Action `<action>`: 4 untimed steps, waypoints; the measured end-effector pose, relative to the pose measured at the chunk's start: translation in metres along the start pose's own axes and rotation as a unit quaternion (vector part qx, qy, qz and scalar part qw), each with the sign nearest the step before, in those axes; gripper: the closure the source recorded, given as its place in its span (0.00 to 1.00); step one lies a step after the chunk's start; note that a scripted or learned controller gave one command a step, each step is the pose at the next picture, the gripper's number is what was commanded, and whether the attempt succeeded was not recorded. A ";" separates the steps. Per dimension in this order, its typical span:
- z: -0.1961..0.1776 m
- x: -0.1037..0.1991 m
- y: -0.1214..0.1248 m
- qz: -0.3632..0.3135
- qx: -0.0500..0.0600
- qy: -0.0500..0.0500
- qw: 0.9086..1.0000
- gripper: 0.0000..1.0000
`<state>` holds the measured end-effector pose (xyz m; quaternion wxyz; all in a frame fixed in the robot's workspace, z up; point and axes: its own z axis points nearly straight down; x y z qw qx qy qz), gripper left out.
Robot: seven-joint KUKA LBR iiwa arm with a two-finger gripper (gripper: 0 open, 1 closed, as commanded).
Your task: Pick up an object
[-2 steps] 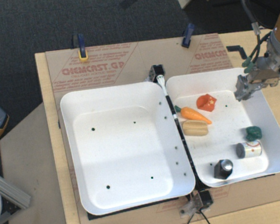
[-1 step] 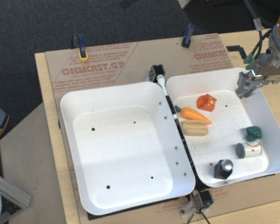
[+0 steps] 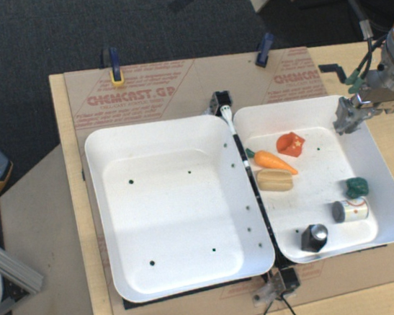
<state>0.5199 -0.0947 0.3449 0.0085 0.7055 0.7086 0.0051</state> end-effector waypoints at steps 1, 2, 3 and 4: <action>-0.010 0.000 0.001 -0.001 -0.002 0.000 1.000 1.00; -0.020 0.001 0.002 -0.002 -0.003 -0.001 1.000 1.00; -0.031 0.001 0.003 -0.002 -0.004 -0.001 1.000 1.00; -0.041 0.001 0.004 -0.003 -0.006 -0.002 1.000 1.00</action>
